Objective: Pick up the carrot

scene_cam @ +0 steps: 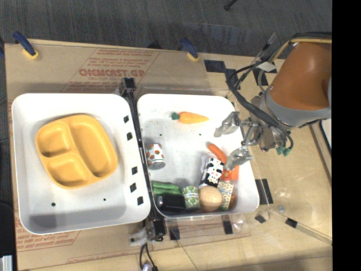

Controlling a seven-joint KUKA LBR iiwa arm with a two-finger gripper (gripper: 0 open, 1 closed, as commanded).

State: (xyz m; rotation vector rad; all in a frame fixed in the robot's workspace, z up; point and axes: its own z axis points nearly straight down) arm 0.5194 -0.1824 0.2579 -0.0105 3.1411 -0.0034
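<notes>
The carrot (192, 117), orange with a green top, lies on its side near the far edge of the right bin (186, 145). My gripper (232, 140) hangs over the right side of that bin, to the right of the carrot and a little nearer the front. It is open, with one finger (225, 125) toward the carrot's tip and the other (240, 155) nearer the front. Nothing sits between them. The carrot lies apart from the gripper.
A red-orange piece (216, 151) lies just beside the nearer finger. A cow-patterned item (212, 171), a tan ball (210, 198), green (166, 188) and black (169, 202) items crowd the front. A small can (155, 155) stands at the left wall. The left bin (34, 210) holds a yellow divided plate (76, 149).
</notes>
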